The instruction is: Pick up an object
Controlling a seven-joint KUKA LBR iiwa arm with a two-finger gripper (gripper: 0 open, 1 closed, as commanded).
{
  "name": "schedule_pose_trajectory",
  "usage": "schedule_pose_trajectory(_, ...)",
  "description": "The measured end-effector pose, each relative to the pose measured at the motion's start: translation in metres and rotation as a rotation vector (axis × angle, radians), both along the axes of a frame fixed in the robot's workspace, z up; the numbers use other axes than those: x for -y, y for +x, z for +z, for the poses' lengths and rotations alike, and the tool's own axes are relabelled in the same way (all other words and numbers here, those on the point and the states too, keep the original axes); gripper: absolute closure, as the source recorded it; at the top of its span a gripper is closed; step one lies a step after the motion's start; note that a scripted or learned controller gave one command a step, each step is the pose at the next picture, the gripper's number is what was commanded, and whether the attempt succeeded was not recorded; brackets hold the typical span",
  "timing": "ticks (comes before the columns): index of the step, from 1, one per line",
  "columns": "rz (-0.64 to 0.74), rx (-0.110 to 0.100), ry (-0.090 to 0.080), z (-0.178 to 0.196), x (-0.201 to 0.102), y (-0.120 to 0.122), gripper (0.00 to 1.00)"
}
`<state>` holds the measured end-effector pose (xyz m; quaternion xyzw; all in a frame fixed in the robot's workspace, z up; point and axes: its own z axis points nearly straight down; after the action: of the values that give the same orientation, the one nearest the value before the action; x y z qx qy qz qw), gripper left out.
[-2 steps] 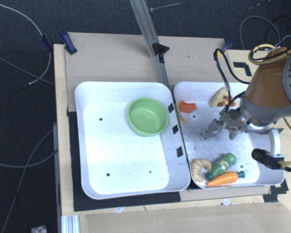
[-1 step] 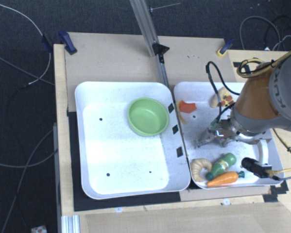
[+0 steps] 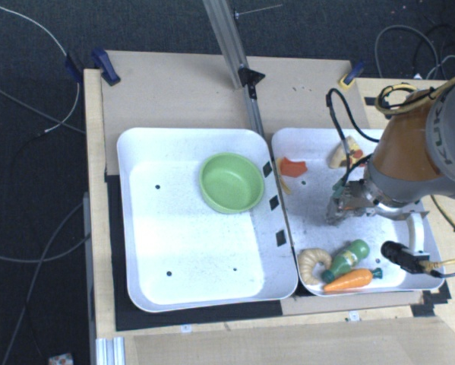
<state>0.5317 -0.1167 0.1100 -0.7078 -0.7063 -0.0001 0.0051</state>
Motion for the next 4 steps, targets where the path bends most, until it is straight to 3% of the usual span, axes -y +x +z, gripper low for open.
schedule_pose_trajectory(3,0.003,0.013,-0.007,0.164,0.021,0.015,1.0)
schedule_pose_trajectory(4,0.004,0.01,-0.008,0.176,0.021,0.016,1.0)
